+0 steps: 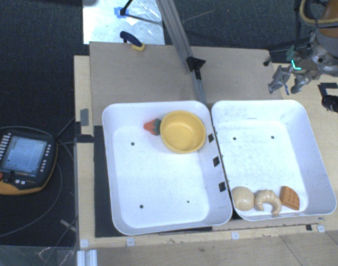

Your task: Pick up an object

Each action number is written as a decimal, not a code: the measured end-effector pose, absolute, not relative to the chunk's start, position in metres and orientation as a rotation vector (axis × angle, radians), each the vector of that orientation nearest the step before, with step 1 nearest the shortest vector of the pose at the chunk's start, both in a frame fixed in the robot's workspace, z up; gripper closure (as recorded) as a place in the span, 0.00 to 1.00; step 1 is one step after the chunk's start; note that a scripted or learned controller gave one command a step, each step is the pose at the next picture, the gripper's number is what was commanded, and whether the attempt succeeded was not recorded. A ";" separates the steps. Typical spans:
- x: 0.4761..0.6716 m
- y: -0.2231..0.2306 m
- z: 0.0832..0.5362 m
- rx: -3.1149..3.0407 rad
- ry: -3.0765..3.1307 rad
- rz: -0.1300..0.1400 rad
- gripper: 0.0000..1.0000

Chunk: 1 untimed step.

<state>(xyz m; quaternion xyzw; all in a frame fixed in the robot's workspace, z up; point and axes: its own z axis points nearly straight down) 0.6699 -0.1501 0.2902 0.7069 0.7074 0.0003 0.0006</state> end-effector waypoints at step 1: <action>0.670 -0.150 0.290 2.220 2.221 0.001 0.00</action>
